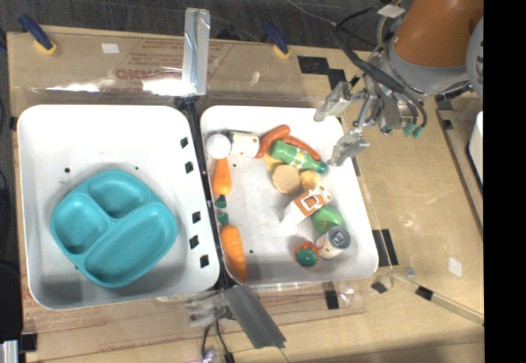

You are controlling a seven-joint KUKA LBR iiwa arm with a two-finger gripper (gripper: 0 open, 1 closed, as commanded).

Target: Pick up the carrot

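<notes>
**A:** Contents of the right bin [246,271], near edge first?

**B:** Item one: a carrot [233,250], lying against the bin's left wall at its near corner. Item two: a small red and green toy [306,254] with a small can [333,241] touching it, both toward the bin's near right corner. Item three: a green piece [326,218] just beyond the can, and an orange and white box [311,202] beyond that.

**A:** Middle of that bin?

**B:** A tan round piece [285,179] at the bin's centre, a yellowish piece [310,180] beside it. A second carrot [222,176] along the bin's left wall, farther back than the first.

**A:** Far end?

**B:** A white cup [219,144] in the bin's far left corner, a cream block [244,142] next to it, then a green bottle [296,156] lying on its side with an orange-red item [275,138] behind it.

**A:** The hand?

**B:** The hand [341,125] hangs over the bin's far right corner, fingers apart, nothing between them, well apart from both carrots.

**A:** Outside the right bin?

**B:** Left of it, touching side to side on the bench [411,213], a left bin [49,127] holding a teal divided plate [115,226].
</notes>
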